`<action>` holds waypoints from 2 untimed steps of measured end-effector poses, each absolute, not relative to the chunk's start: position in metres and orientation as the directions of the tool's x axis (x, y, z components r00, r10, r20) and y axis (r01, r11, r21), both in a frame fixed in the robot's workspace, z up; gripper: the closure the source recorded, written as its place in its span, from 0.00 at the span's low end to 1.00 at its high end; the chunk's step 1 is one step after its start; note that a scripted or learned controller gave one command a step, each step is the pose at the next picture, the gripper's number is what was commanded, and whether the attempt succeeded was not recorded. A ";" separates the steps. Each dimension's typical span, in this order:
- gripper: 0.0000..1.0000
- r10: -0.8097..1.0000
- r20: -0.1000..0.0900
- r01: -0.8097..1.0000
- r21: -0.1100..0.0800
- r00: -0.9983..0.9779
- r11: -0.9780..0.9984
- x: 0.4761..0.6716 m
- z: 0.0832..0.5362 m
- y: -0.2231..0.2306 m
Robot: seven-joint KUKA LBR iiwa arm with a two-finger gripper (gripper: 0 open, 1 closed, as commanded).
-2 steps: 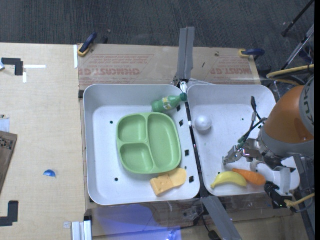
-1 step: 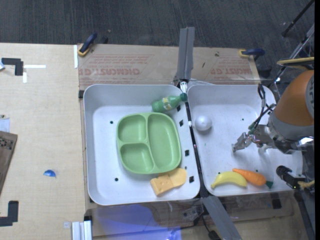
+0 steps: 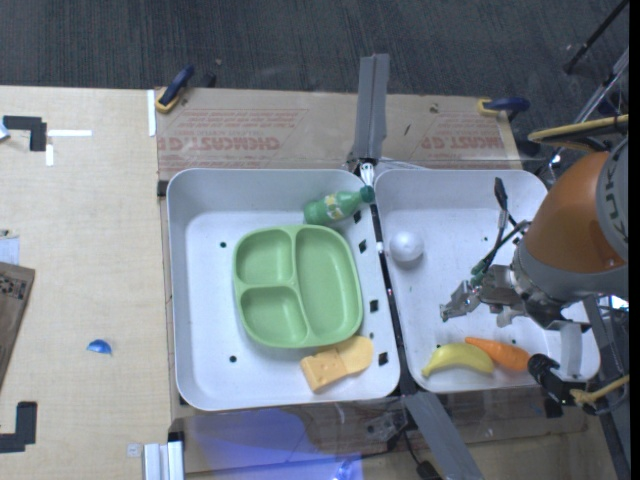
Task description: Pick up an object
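Note:
In the right bin [image 3: 440,193] my gripper [image 3: 458,306] hangs low over the bin floor, its thin metal fingers pointing left with nothing visible between them. A yellow banana [image 3: 459,360] lies just below it near the front wall, with an orange carrot [image 3: 500,353] touching the banana's right end. A white ball [image 3: 405,246] rests near the bin's left wall, up and left of the gripper. The left bin [image 3: 195,268] holds a green divided plate [image 3: 298,285], a green bottle [image 3: 337,206] at its back right corner and a yellow cheese wedge [image 3: 336,362] at the front.
The arm's orange band [image 3: 575,223] and grey wrist cover the right bin's right side. A dark upright post [image 3: 371,108] stands behind the divider between the bins. Cardboard [image 3: 260,128] lies behind the bins, with clamps at its corners.

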State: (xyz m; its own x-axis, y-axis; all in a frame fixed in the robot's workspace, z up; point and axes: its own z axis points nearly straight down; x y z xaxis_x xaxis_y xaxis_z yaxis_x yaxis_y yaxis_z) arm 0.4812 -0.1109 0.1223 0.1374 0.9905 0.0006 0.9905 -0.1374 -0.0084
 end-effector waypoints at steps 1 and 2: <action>0.00 1.000 0.000 1.000 -0.006 0.015 -0.015 0.536 0.148 -0.157; 0.00 0.993 0.001 0.993 -0.009 0.118 -0.118 0.476 0.093 -0.137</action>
